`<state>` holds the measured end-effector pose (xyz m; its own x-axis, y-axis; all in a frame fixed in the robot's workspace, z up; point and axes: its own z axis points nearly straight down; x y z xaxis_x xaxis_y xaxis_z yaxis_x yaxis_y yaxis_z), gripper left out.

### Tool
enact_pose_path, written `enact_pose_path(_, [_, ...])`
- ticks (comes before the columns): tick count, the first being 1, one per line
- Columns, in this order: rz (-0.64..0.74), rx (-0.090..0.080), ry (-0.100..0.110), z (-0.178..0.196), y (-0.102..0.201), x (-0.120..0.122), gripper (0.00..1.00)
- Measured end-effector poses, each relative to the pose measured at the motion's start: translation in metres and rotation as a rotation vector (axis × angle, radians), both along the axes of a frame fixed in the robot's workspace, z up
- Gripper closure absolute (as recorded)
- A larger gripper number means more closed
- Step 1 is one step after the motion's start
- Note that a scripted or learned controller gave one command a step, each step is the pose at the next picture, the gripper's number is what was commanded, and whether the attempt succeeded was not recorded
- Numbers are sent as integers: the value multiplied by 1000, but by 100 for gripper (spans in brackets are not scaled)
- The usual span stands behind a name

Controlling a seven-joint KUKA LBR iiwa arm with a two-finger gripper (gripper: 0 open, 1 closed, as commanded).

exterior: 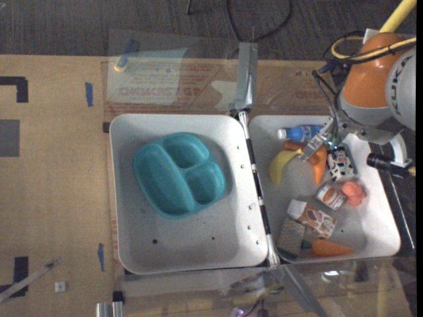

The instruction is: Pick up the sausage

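Nearest the camera, one orange carrot (332, 247) lay at six o'clock in the right of two white bins (388, 233). One smooth, bent orange sausage (318, 165) lay at ten o'clock beside one yellow banana (280, 166), under the gripper (322, 140), whose state I cannot tell. One teal three-compartment plate (178, 174) filled the left bin (198, 249).

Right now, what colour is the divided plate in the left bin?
Teal, seen clearly in the camera view: the divided plate.

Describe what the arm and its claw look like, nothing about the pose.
The arm is bulky and rounded, with a light grey shell and a broad orange band above the wrist. Dark lettering runs along the grey casing at the frame's edge. Black and yellow cables loop around the orange section. The claw is a slim, metallic grey piece tapering away from the wrist.
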<state>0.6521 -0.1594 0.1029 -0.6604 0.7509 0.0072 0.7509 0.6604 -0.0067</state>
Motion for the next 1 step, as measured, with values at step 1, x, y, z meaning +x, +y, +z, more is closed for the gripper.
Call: enact_pose_path(1, [379, -2, -19, 135, 48, -28, 100])
